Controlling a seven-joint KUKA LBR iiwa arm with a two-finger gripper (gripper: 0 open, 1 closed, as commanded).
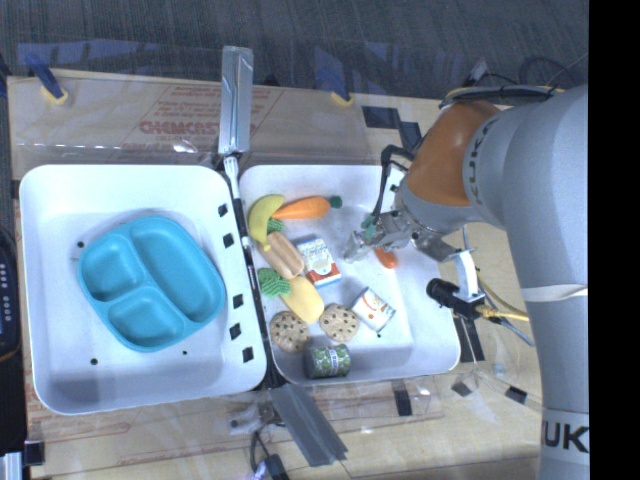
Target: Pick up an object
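My gripper [366, 240] reaches down into the right bin [420, 343] from the right, its tip low near the bin's middle-right. A small red-orange item [386, 259] lies just right of the tip. To its left sit a small carton [317, 259], a hot dog [284, 254], a banana [262, 216] and a carrot [303, 208]. Nearer the front are a corn cob [299, 298], two cookies [289, 330], a white and red packet [372, 310] and a green can [327, 359].
The left bin [60, 368] holds a blue divided tray [150, 283]. A metal divider post [236, 103] stands between the bins at the back. The grey arm with its orange band [445, 158] covers the right bin's right side.
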